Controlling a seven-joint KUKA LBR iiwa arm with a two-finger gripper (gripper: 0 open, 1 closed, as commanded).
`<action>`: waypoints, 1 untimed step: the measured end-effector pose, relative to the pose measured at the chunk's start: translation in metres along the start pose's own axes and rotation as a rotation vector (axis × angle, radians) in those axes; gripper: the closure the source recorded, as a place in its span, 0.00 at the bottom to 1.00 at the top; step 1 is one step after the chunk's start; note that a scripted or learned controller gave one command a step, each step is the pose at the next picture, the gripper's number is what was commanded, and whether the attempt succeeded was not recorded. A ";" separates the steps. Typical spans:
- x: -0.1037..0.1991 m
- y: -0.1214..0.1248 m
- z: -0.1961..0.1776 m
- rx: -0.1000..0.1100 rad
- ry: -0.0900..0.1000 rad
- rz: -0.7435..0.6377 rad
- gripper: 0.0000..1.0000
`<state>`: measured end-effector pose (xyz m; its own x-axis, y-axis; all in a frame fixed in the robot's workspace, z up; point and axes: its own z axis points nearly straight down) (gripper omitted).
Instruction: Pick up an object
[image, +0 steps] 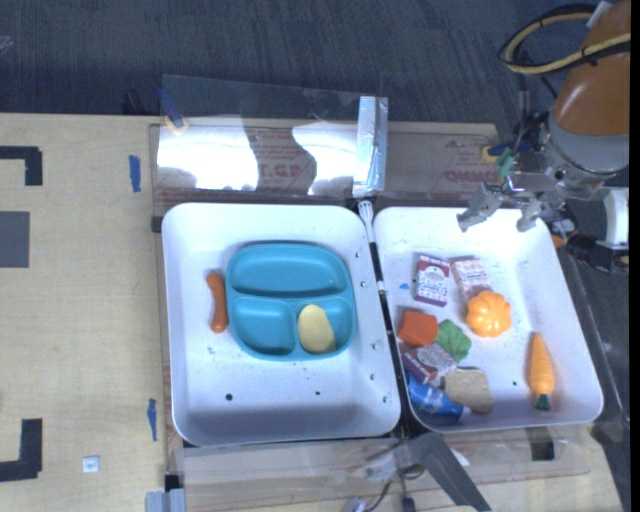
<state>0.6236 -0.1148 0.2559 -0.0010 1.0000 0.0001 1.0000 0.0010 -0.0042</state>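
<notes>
Right bin (570, 300) holds the pick candidates: toy pumpkin (489, 313) near centre, two small red-and-white cartons (433, 280) just at its 10 o'clock, green piece (455, 340) and orange-red block (418, 327) at its 8 o'clock, tan bread-like piece (468, 388) and blue item (432, 398) at 6 to 7 o'clock, carrot (540, 370) at 4 o'clock by the bin's right wall. Claw (503, 213) hangs over the bin's 12 o'clock rim, fingers spread, nothing between them, well apart from every item. Left bin (190, 380): blue divided tray (290, 297) with a yellow lemon-like piece (316, 328) in its lower right compartment; orange sausage (217, 301) just beside the tray at 9 o'clock. Both bins sit on the counter (70, 330).
</notes>
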 end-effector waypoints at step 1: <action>0.007 0.044 0.012 -0.001 0.000 0.069 0.00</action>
<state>0.6671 -0.1076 0.2433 0.0680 0.9977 -0.0005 0.9977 -0.0681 -0.0032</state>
